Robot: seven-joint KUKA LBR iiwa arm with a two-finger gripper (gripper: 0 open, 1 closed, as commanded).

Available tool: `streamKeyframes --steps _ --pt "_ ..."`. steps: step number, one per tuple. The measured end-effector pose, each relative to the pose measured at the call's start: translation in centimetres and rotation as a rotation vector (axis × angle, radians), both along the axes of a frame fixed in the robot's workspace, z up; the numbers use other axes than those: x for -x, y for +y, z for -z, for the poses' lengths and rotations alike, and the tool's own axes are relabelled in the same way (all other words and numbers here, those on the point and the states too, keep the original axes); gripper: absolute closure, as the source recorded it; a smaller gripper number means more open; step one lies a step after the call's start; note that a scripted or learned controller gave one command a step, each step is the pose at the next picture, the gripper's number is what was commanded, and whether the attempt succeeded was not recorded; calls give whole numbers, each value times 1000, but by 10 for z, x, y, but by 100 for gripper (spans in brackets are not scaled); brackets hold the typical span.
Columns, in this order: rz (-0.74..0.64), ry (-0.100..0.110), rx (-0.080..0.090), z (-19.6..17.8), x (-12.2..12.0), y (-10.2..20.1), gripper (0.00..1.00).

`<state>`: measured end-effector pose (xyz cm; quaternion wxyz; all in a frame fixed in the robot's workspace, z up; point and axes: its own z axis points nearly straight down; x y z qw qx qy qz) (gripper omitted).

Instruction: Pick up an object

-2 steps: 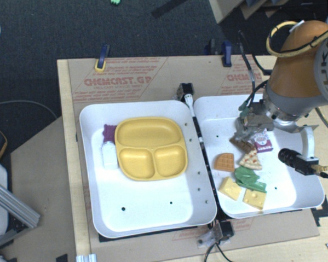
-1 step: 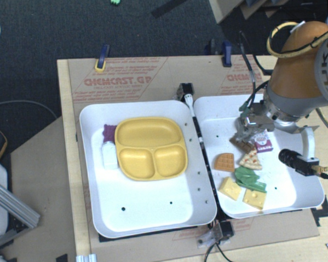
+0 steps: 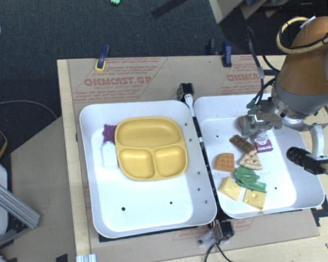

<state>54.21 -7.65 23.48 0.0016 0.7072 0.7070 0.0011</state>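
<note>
My grey, orange-banded arm [image 3: 303,65] reaches down over the right shallow white bin [image 3: 299,194]; gripper [image 3: 258,123] just above the brown chocolate-like bar [image 3: 242,143]. Jaws' spread: cannot tell.

Bench top: flat brown cardboard-coloured board [image 3: 150,73] with red printed lettering along far edge, standing on dark carpeted floor [image 3: 38,41]. Two clamps grip far edge: yellow-and-blue clamp [image 3: 101,60] toward left, blue clamp [image 3: 226,53] toward right. Directly on board, side by side, edges touching at centre: shallow white rectangular plastic bin, left [image 3: 102,213], and matching shallow white plastic bin, right [image 3: 304,194]. Black strip with clips [image 3: 197,137] runs along seam between bins. Board margin bare around bins' left and near sides.
</note>
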Motion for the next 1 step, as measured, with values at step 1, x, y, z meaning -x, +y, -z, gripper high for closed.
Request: streamKeyframes --steps 1 --pt "1 7 -1 15 -3 -5 100"
